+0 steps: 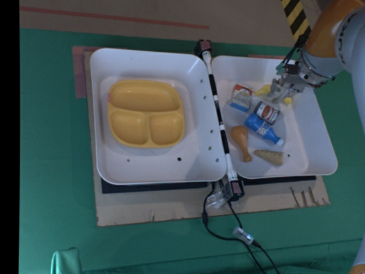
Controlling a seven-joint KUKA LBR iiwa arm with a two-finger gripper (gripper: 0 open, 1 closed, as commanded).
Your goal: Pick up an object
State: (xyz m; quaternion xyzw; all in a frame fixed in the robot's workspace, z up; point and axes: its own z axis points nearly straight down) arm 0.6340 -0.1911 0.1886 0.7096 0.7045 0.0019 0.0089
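Camera view: my grey two-finger claw (279, 91) hangs low in the right shallow white bin (316, 147), over a small yellow plastic piece (264, 89); grip state I cannot tell
Nearby: small round printed can (266, 112) just below; blue plastic bottle (262, 128) beside it
Handling: can looks light, stiff, slippery; I judge pinching across its curved sides best
Left bin: yellow divided plastic tray (146, 112)

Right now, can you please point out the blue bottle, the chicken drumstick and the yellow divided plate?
blue bottle (262, 128): camera view, on the middle of its body.
chicken drumstick (240, 136): camera view, on its thick meaty end.
yellow divided plate (146, 112): camera view, on the ridge between its compartments.
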